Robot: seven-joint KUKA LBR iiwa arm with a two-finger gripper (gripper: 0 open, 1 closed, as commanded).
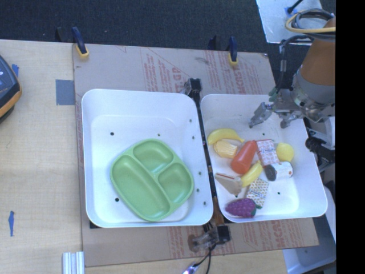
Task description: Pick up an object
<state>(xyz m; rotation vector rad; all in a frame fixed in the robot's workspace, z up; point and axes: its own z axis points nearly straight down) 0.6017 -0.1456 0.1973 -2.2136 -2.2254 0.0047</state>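
Observation:
The right bin [228, 104] holds a pile of toy food: a yellow banana [223, 135], a corn cob [226, 148], a red-orange pepper [244, 156], a lemon [284, 152], a purple grape bunch [241, 208], a striped packet [266, 151] and a few more pieces. My gripper [275, 115] hangs over the bin's far right part, above and behind the pile. Its fingers are spread, and nothing sits between them.
The left bin [97, 113] holds a green divided plate [151, 178]. Blue clamps [80, 43] pin the cardboard sheet at the back. A dark device [7, 87] lies at the bench's left edge. Cables and clips sit between the bins.

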